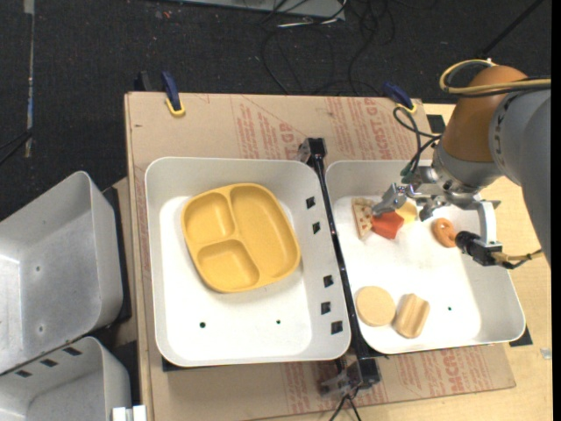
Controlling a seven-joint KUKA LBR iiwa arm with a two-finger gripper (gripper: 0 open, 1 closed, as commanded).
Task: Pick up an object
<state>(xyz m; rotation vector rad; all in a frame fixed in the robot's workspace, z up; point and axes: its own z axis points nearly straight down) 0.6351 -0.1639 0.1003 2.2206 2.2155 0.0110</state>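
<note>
- The surface (263, 121) is a tan cardboard-covered board with red print.
- Two shallow white bins sit on it, touching side by side: the left bin (166, 261) toward 9 o'clock, the right bin (491, 310) toward 3 o'clock.
- A blue-and-yellow clamp (173, 95) grips the far edge near 11 o'clock.

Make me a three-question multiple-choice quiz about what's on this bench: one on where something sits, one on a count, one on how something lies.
1. Where is the yellow three-compartment plastic plate?
A. left white bin
B. right white bin
C. on the cardboard

2. How many compartments does that plate have?
A. two
B. three
C. five

3. How does the plate lie?
A. flat, open side up
B. upside down
C. standing on edge

Answers:
1 A: it rests in the left white bin, apart from the toy foods.
2 B: one long section and two smaller ones show.
3 A: its hollows face the camera.
</note>
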